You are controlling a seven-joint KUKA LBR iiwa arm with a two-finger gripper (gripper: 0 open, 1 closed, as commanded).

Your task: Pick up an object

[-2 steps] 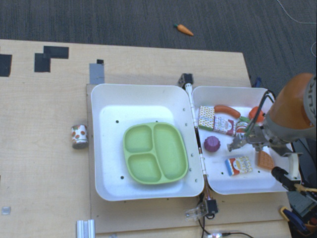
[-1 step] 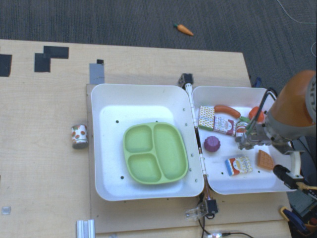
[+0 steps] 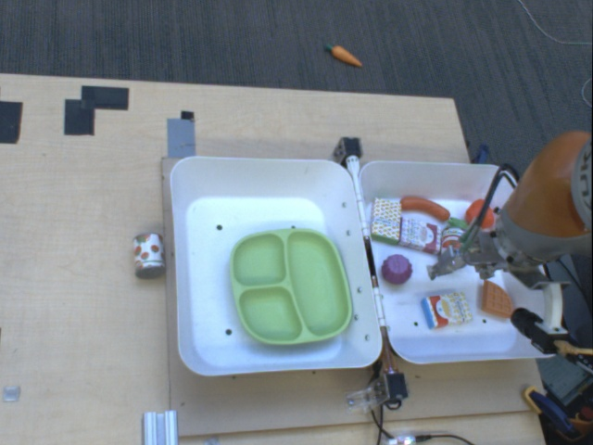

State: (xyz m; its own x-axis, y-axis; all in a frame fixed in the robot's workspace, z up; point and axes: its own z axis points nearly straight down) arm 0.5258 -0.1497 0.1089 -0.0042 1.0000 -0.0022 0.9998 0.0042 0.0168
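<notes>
Here, hand (image 3: 447, 265) low in the right bin (image 3: 463, 341), fingers apart as far as can be judged, clamped on nothing. Hanging among the candidates: purple ball (image 3: 397, 268) just to its left, small carton (image 3: 419, 235) just above, snack packet (image 3: 447, 310) below, waffle (image 3: 497, 298) under the wrist, sausage (image 3: 424, 207) toward the far wall. Probably lined up over the gap to come down on one of them. Left bin (image 3: 199, 248) given over to a green divided plate (image 3: 290, 286). Out on the bench (image 3: 74, 276), a small cup (image 3: 148, 253) on its side.
</notes>
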